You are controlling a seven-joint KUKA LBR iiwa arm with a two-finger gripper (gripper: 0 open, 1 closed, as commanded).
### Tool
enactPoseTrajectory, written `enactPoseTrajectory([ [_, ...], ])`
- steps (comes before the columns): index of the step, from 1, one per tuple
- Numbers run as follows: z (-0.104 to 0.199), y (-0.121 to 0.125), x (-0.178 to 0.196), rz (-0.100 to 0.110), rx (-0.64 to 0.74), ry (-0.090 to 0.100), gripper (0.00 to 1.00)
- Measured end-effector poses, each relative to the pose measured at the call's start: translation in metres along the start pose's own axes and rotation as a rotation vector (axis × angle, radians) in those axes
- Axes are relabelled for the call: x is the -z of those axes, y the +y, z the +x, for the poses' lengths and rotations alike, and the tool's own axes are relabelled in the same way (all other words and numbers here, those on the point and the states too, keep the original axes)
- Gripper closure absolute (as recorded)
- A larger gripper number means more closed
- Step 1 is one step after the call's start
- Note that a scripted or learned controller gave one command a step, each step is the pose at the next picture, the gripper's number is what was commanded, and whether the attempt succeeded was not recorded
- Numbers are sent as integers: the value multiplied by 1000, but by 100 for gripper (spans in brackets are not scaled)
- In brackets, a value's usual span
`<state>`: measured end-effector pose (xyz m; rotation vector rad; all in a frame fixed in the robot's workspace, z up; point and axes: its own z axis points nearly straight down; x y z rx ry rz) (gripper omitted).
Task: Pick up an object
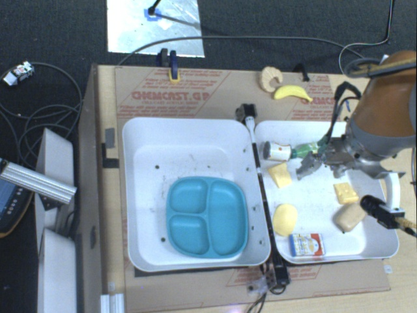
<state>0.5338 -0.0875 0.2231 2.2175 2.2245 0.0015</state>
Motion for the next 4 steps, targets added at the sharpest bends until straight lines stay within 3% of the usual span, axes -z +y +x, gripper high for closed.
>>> enactPoseTrajectory([
  [1, -19, 15, -136, 0, -2, -1, 0],
  [2, -8, 70, -138, -2, 0, 0, 0],
  [3, -16, 108, -138, 5, -1, 0, 0],
  [4, -16, 108, -138, 4, -1, 0, 0],
])
